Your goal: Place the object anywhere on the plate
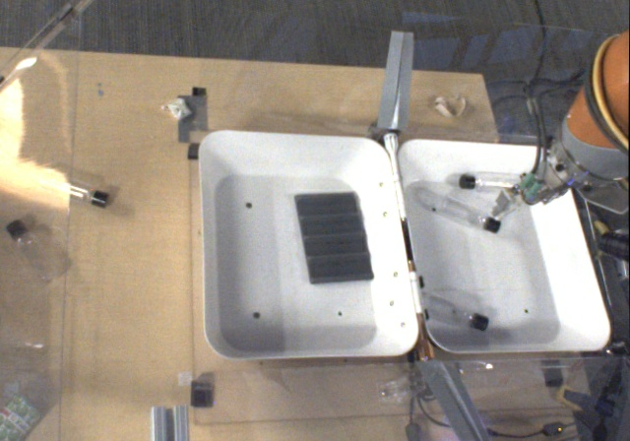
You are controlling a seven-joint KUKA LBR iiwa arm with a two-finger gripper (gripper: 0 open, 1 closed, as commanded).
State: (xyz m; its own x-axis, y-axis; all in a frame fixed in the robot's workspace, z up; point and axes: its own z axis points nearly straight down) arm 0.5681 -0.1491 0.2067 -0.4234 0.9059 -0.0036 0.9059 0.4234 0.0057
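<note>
Two white bins side by side on a wooden bench (118, 331), touching along one edge. In the left bin (221, 262), a dark grey plate (335, 237) with four ridges, flat on the bin floor, near the middle and a little toward 3 o'clock. In the right bin (571, 311), three clear tubes with black caps, all on their sides. Top tube (487, 180) near 12 o'clock of that bin, cap end pointing to 9 o'clock. Middle tube (458, 208) just below it, tilted, cap end pointing toward 4 o'clock. Bottom tube (458, 311) down near 6 o'clock, close to the bin's left wall, cap end toward 4 o'clock. All three well apart from the plate, with the bin walls in between. Grey arm (591, 149) with an orange band, reaching in from 3 o'clock. Gripper (532, 188) low over the right bin, right at the 3 o'clock end of the top tube, very near it or touching. Too small and blurry to tell if wide or narrow, or if holding anything. Out on the bench, at 9 o'clock from the left bin, two loose tubes: nearer tube (89, 196) and farther tube (30, 242). Grey post (397, 85) at 12 o'clock, just above the spot where the bins meet. Small black block (201, 393) on the bench at 7 o'clock from the left bin
</note>
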